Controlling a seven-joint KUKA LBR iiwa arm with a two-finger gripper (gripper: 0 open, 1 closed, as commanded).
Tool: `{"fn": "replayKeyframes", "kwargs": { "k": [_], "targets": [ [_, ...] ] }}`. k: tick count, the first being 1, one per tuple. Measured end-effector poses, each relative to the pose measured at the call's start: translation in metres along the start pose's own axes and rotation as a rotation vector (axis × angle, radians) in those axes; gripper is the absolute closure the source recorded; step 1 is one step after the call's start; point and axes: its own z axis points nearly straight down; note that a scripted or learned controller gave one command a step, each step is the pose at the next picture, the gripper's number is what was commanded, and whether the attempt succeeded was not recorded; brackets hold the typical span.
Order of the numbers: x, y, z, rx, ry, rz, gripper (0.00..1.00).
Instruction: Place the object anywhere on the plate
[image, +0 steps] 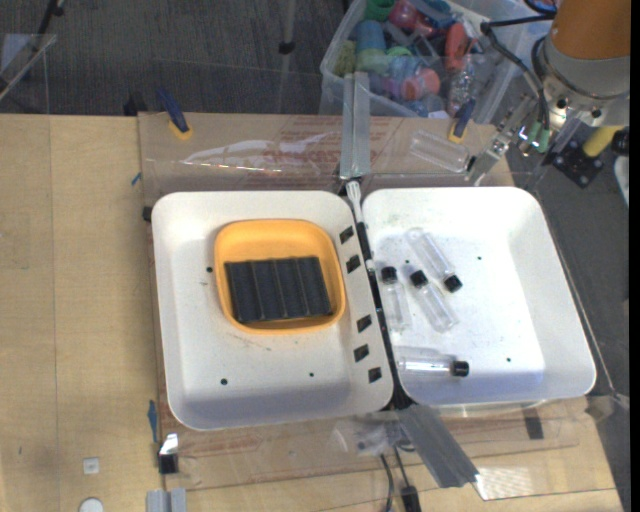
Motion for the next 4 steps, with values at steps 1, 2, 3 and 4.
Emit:
{"fn": "replayKeyframes", "kwargs": {
  "k": [1, 2, 3, 4],
  "targets": [
    [-0.007, -0.014, -0.033, -0.001, -0.001, -0.167, 1.00],
    [-0.017, -0.028, -0.065, -0.001, -0.002, -0.351, 1.00],
    [-0.041, -0.077, -0.106, -0.001, -0.004, -0.559, 1.00],
    [-0.066, -0.102, -0.106, -0.001, -0.005, -0.871, 1.00]
  ]
}}
